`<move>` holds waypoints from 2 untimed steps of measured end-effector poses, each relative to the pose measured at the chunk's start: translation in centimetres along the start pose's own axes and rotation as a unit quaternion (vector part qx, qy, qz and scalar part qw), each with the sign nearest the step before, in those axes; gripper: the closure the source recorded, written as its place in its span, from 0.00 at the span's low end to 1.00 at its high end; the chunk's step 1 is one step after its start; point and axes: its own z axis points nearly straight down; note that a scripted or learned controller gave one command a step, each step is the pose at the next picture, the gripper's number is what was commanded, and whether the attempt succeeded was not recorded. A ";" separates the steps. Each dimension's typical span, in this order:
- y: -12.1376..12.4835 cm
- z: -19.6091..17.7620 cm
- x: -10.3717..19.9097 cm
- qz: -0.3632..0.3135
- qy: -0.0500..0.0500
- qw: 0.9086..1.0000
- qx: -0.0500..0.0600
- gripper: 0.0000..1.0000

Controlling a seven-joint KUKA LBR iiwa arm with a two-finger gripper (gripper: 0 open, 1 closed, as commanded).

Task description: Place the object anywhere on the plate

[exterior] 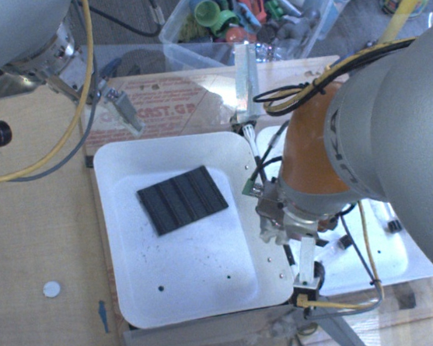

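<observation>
A dark grey ridged plate point(183, 199) lies flat in the left bin point(137, 295), in its upper half and slightly turned. My gripper point(293, 233) hangs over the left edge of the right bin point(388, 265), just right of the wall between the two bins. The arm's orange band and grey body cover most of the right bin. A small dark piece point(393, 225) peeks out beside the arm in the right bin; I cannot tell what it is. Nothing rests on the plate.
Two tiny dark specks point(161, 288) sit on the left bin's floor below the plate. A clear tub of colourful toys point(258, 2) stands behind the bins. Yellow cables point(77, 123) loop over the bench at the upper left.
</observation>
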 end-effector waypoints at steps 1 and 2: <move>-1.7 -2.6 6.2 0.119 -0.001 0.993 0.001 1.00; -1.4 -3.4 7.2 0.159 -0.001 0.987 0.000 1.00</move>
